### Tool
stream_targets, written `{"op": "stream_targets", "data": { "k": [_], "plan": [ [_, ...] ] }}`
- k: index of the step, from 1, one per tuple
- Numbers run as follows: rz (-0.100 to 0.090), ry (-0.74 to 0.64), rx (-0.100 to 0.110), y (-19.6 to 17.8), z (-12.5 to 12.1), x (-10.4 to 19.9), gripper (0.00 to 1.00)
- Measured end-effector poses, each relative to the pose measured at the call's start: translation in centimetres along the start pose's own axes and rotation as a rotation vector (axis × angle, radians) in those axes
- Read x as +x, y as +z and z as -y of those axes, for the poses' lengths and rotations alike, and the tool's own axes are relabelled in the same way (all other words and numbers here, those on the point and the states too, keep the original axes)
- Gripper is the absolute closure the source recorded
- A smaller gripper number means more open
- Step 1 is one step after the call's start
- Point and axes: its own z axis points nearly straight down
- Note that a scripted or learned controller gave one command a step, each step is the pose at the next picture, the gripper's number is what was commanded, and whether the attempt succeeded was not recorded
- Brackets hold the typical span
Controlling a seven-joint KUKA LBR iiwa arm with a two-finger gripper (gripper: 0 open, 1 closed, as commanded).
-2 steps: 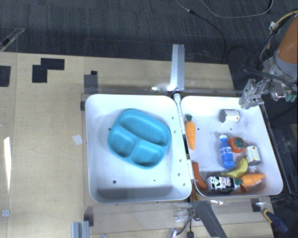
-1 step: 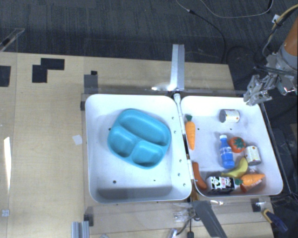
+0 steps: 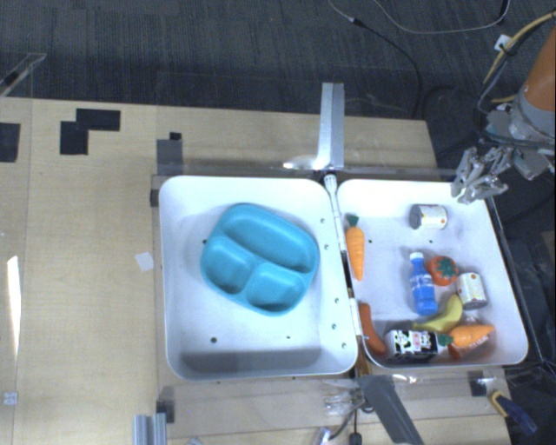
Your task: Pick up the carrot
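carrot (image 3: 354,249) – lying along left wall of right bin (image 3: 508,287), greens toward far end | jaws (image 3: 477,180) – apart, gripping nothing, above bin's far right corner

This is a robotics lab. 2 white bins (image 3: 178,348) sit on a plywood bench (image 3: 78,287) with metal brackets (image 3: 332,122), black tape marks (image 3: 87,129) at upper left, loose cables (image 3: 408,22) along the top, and toy food (image 3: 447,313) at lower right.
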Motion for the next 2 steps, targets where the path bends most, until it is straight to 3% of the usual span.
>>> {"op": "stream_targets", "data": {
  "k": [1,2],
  "plan": [
    [0.000,-0.291,-0.001,1.1,0.0,0.0,1.00],
    [0.001,-0.465,0.000,-0.2,0.0,0.0,1.00]
  ]
}}
